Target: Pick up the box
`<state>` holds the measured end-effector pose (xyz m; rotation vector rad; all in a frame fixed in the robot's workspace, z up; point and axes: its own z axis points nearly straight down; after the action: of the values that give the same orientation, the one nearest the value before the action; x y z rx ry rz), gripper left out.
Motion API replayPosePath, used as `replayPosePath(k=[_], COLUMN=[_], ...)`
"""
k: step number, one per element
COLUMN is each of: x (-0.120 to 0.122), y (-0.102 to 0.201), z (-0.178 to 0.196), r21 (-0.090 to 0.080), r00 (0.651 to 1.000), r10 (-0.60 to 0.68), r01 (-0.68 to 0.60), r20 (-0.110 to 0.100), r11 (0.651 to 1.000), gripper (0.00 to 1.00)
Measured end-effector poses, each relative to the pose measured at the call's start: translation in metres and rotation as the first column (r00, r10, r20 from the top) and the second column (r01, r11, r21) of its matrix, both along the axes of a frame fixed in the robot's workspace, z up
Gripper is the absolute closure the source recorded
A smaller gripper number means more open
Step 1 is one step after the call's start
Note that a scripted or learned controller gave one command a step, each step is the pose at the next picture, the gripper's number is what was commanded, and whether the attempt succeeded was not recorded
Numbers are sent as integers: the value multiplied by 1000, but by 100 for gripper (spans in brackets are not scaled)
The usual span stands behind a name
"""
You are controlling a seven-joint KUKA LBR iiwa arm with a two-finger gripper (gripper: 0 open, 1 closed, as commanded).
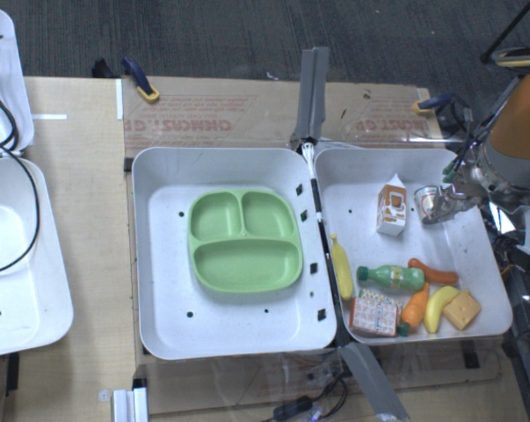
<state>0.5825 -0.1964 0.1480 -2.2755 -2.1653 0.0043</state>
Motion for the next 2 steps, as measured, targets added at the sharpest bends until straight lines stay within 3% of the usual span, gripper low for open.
replayPosePath(k=[1,2], x=[50,51], y=[-3,11], z=[-57,-59], r21=[17,41], r00=[979,977], r10=[203,215], r01=[-203,-214], r20=[1,-6], r11=[979,976], gripper=[100,0])
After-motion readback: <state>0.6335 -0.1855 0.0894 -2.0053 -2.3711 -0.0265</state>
